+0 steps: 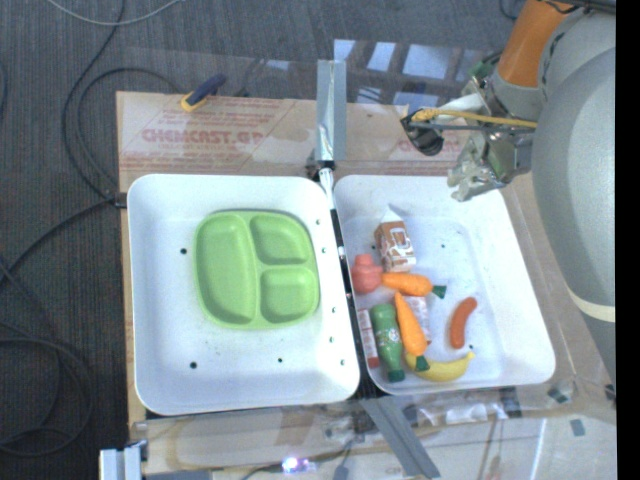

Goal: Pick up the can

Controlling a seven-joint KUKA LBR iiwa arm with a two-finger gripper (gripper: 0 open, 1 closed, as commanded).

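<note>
The worktop (pixel 200 138), a brown board with faint red lettering, carries two shallow white bins side by side. The grey arm (pixel 585 168) with its orange band (pixel 535 33) enters from the right and fills the upper right corner. The left bin (pixel 160 368) holds a green divided tray (pixel 258 268) with three compartments, lying flat near the bin's middle. The right bin (pixel 520 318) holds a cluster of small items. The claw (pixel 472 180) hangs over the right bin's upper right rim, above the items and apart from them; nothing sits in it, and whether it is released or clenched cannot be told from here.

Items in the right bin, by size: a green bottle (pixel 388 340) lies lengthwise at the lower left, touching an orange carrot (pixel 409 325) beside it. A second carrot (pixel 407 283) lies crosswise above these. The can (pixel 396 246), brown with a pale label, lies tipped on its side in the upper left part of the bin, just above the crosswise carrot and well apart from the claw. A yellow banana (pixel 445 368) curves along the bottom. A red sausage (pixel 461 322) lies alone to the right. A pink piece (pixel 366 273) rests against the left wall.
</note>
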